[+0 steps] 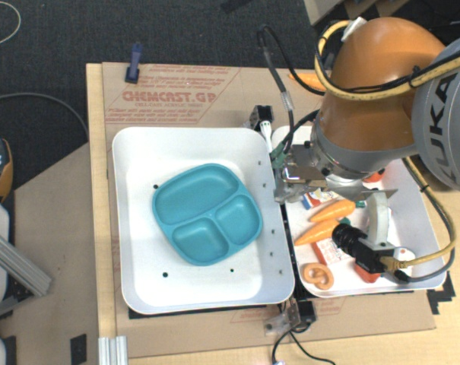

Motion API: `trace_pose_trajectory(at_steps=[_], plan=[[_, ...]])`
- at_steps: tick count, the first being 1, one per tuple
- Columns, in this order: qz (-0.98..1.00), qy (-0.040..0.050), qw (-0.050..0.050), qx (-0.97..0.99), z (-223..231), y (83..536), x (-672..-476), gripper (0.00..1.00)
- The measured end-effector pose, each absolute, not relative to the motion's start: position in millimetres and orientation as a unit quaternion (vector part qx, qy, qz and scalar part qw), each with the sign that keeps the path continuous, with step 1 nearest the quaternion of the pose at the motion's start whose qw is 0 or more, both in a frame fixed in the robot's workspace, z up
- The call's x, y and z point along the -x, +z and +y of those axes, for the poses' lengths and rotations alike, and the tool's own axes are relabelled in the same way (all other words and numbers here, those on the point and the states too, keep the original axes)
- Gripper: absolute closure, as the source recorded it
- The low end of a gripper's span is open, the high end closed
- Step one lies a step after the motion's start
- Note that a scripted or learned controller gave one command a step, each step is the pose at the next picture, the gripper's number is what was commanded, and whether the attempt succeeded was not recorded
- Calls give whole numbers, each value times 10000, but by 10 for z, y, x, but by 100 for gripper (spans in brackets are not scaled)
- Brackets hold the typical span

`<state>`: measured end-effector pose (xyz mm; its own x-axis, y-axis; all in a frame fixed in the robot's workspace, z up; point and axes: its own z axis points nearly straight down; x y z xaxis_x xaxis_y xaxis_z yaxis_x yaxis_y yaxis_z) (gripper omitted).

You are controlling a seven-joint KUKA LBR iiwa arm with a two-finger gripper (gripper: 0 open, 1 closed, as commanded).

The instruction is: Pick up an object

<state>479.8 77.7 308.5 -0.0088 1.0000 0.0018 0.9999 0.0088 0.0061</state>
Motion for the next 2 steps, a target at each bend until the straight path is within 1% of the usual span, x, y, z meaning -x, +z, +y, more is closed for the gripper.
trace_pose_trajectory(at_steps=[1,2], plan=[[7093,50,24,-7048,1190,3899,-4800,100],[7077,67,38,-7065,1142,4955,-4800,100]])
